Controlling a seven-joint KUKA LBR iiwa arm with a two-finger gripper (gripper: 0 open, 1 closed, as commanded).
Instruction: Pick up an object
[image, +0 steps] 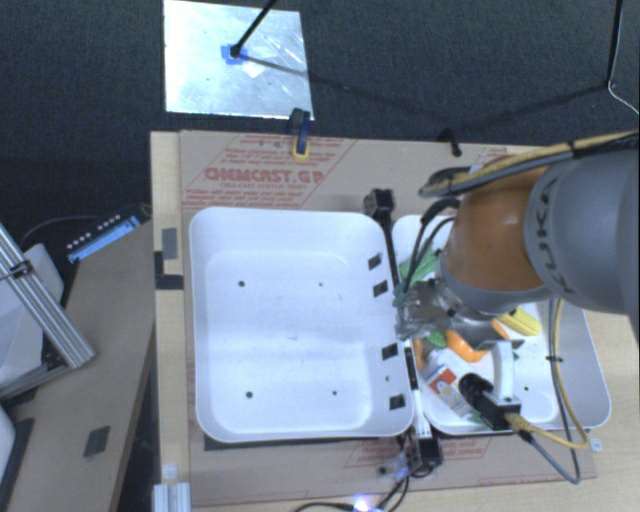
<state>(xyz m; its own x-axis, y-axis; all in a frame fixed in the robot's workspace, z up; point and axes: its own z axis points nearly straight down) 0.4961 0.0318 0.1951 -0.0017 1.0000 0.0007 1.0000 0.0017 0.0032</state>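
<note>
So the arm (540, 230) is the big thing here, reaching in from the right and hanging low over the right bin (580, 390); the left bin (290, 320) next to it is just bare white floor. The gripper (435, 322) sits under the wrist by the right bin's left wall; honestly can't tell if it's spread or closed, the wrist blocks it, and nothing is visibly pinched. The pickable stuff is all in the right bin, bunched around the gripper: a red-and-white packet (447, 385) at the near end; a yellow piece (525, 322) to the right; an orange piece (462, 345) just beside the gripper; a green bit (420, 268) on the far side. Looks like the grab isn't made yet; best bet is probably the orange piece; come straight down, stay clear of the wall, and close on it alone so the packet doesn't get dragged along.
</note>
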